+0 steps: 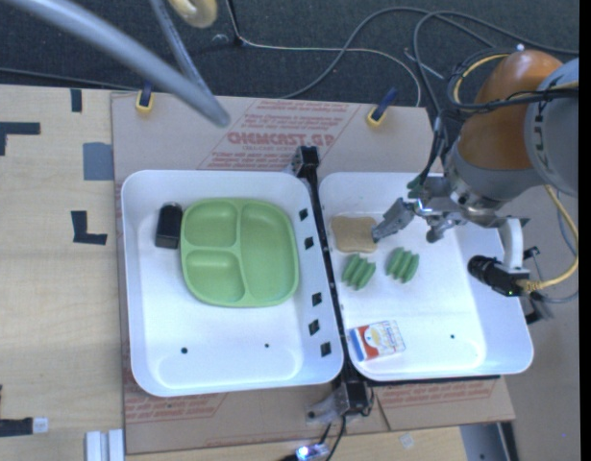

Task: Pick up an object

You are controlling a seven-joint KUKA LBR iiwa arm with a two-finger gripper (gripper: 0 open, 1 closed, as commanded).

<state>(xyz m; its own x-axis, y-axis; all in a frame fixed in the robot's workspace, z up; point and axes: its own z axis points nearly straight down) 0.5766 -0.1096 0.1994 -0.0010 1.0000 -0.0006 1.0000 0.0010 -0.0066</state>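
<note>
Two shallow, smooth white plastic bins sit side by side on the tabletop (45, 257), over a printed cardboard sheet (276, 133). The left bin (146, 353) holds a glossy green plate (240, 253) with three compartments and rounded corners; a small black block (168, 226) touches its left edge. In the right bin (487, 353), near frame centre, lie a flat tan square (351, 233), two ridged green pieces (380, 269) and a white printed packet (377, 340). The hand (391, 221) hovers at the tan square's right edge; whether it is released or clenched, I cannot tell.
</note>
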